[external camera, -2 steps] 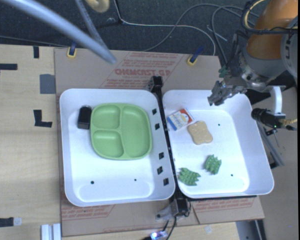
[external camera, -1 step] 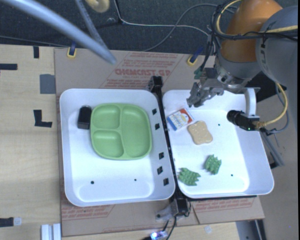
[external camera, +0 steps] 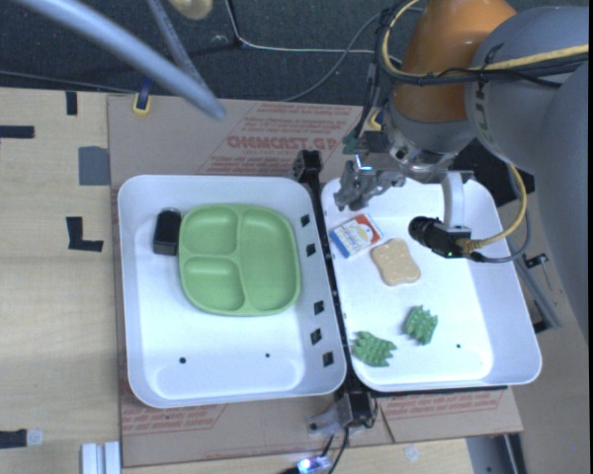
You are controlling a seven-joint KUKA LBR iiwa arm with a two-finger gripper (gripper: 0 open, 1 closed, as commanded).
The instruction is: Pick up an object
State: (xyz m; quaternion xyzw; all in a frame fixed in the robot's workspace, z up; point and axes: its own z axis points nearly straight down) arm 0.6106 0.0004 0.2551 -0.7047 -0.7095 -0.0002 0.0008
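Observation:
My gripper (external camera: 359, 188) hangs over the back left corner of the right bin (external camera: 474, 304), just above a small red, white and blue packet (external camera: 353, 235). Nothing shows between its fingers. A tan bread-like piece (external camera: 395, 262) lies to the right of the packet. Two green leafy toys (external camera: 373, 348) (external camera: 421, 324) lie toward the front of the same bin. In the left bin (external camera: 148, 344) sits a green divided plate (external camera: 240, 259) with a small black block (external camera: 166, 232) at its left edge.
A black divider with clips (external camera: 321, 265) runs between the two bins. A black cable fitting (external camera: 440, 235) on the arm hangs over the right bin's back right. Cardboard (external camera: 267, 136) lies under both bins.

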